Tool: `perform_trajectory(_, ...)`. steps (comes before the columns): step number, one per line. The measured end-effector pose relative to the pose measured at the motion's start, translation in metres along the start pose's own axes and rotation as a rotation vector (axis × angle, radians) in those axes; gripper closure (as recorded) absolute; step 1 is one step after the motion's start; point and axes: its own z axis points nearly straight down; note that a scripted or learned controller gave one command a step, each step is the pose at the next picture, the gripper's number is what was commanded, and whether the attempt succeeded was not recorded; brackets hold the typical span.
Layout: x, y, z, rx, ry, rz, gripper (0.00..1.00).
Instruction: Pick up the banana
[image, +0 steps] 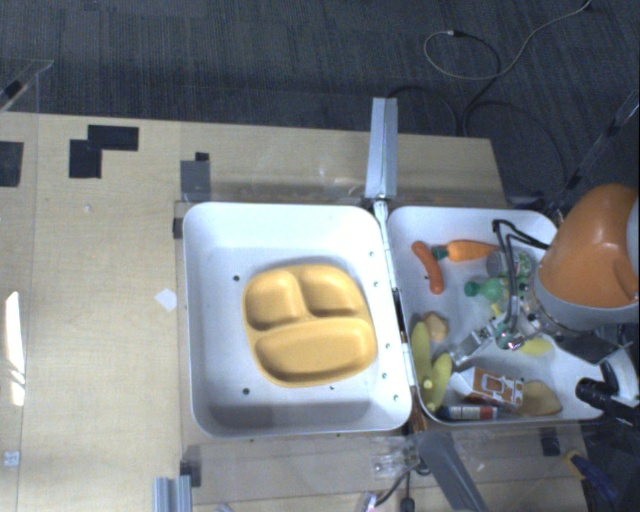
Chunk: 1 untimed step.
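The banana (430, 364), yellow-green and curved, lies along the left wall of the right bin (402, 250), near its front corner. My gripper (463, 350) reaches in from the right and is low in that bin, its tip right beside the banana's right side, touching or nearly so. The grey arm with its orange band (596, 250) hangs over the bin's right half and hides what lies below it. Nothing is visibly lifted off the bin floor.
The right bin also holds a carrot (470, 250), a red sausage-like piece (432, 268), a green bottle (485, 289), a yellow fruit (538, 347), a small box (497, 386) and a marker (470, 411). A yellow divided plate (310, 322) lies in the left bin (215, 300).
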Motion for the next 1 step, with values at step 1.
perform_trajectory(1, -0.015, 0.0285, 0.0555, -0.008, -0.006, -0.043, 0.0)
